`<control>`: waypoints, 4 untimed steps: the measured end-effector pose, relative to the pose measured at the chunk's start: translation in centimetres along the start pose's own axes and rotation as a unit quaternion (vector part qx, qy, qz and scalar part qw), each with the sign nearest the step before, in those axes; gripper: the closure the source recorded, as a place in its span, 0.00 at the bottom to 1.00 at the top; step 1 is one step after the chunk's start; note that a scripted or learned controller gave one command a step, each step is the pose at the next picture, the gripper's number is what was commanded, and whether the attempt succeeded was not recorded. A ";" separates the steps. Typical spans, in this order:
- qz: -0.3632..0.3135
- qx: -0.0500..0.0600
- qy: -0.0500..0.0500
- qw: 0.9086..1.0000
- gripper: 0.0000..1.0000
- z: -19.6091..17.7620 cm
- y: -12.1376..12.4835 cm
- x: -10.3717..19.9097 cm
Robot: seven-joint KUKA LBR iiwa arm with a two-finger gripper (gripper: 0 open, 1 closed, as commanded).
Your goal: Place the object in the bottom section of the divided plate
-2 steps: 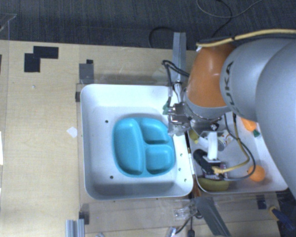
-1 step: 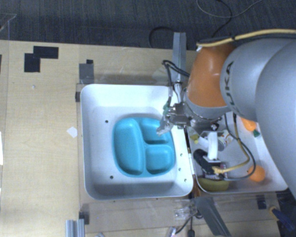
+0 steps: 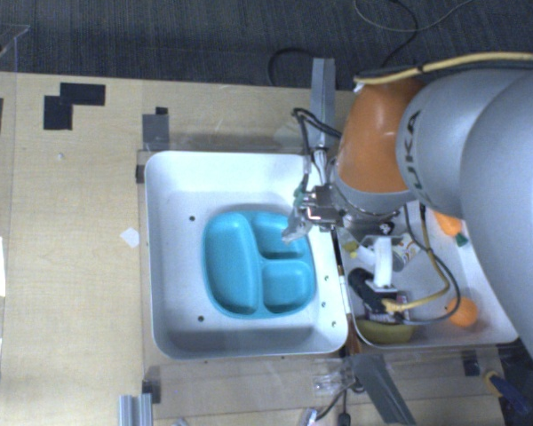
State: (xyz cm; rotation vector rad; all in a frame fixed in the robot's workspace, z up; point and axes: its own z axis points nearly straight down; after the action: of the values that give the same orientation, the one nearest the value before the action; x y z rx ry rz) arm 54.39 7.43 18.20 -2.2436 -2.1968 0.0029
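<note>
- Three compartments make up the divided plate [image 3: 249, 273]: one long trough on the view's left and two smaller, squarish wells on its right. It is turquoise, smooth and glossy, with rounded corners and raised ridges between the sections.
- It lies flat on the floor of the left bin [image 3: 173, 238], a shallow white tray with rounded corners and sloping walls.
- My gripper [image 3: 295, 224], metallic and small, sits over the near-right edge of the plate, above the upper of the two small wells. I cannot tell whether it is open or closed, nor whether anything is in it.
- I cannot tell which item is the task's object. Candidates lie in the right bin [image 3: 493, 322]: a round orange piece [image 3: 463, 313], a second orange piece [image 3: 446, 224] partly hidden by my arm, and a dull olive-green rounded item [image 3: 384, 331] at the bin's lower edge.
- My wrist carries an orange band [image 3: 377, 145] and loose black and yellow cabling.
- Both bins rest on a pale wooden bench [image 3: 62, 238].
</note>
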 end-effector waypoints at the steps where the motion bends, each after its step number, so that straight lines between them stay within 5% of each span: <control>1: 0.000 0.000 0.000 1.000 0.00 0.0 0.0 0.0; 4: 0.000 0.000 0.000 1.000 0.00 0.0 0.0 0.0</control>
State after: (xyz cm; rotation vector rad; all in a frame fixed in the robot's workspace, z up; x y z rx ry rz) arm 54.39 7.43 18.20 -2.2436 -2.1968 0.0029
